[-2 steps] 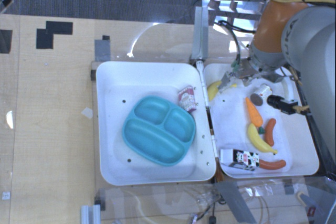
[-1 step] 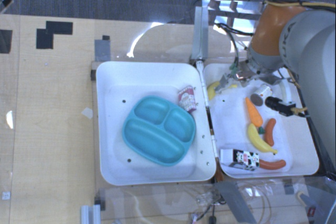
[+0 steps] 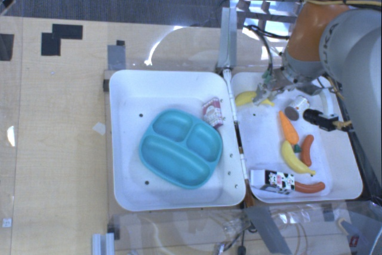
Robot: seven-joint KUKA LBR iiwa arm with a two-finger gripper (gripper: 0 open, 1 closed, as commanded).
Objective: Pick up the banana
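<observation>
Two yellow bananas lie in the right bin [image 3: 352, 188]. One banana [image 3: 243, 98] rests at the bin's far left corner, against the divider. My gripper [image 3: 262, 95] is low over that banana's right end, and a bit of yellow shows on its other side. The view does not show whether the banana is gripped. The second banana [image 3: 294, 159] lies near the middle of the bin, between an orange carrot [image 3: 287, 126] and a red sausage [image 3: 307, 150].
The right bin also has a second sausage [image 3: 309, 187] and a small printed carton [image 3: 272, 180] at its front. The left bin [image 3: 125, 188] bears a blue divided plate [image 3: 181, 147] and a red-and-white packet [image 3: 213, 111] by the divider.
</observation>
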